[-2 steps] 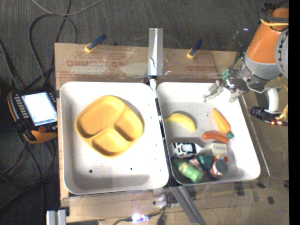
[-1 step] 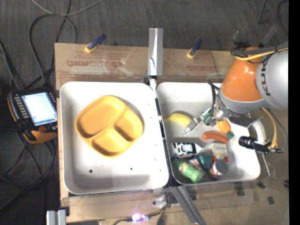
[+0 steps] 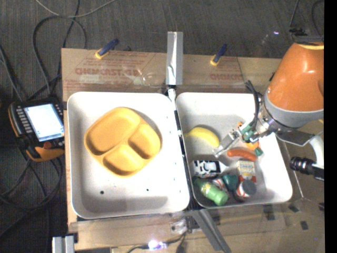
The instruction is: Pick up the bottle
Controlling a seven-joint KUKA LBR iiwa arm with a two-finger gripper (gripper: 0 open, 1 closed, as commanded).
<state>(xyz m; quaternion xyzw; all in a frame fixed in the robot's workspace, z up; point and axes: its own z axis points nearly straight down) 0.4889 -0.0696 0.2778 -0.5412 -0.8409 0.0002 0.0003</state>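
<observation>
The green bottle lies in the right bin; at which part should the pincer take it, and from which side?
Probably across the middle of the green bottle, coming from above. It lies on its side near the right bin's front wall, with other small items close on its right, so only the top is free. The pincer is farther back.

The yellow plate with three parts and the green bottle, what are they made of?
The yellow plate looks like moulded plastic: one even colour, rounded edges, a soft matte sheen. The green bottle, lying in the right bin, also seems plastic: its side shines a little, though it is too small here to be sure.
</observation>
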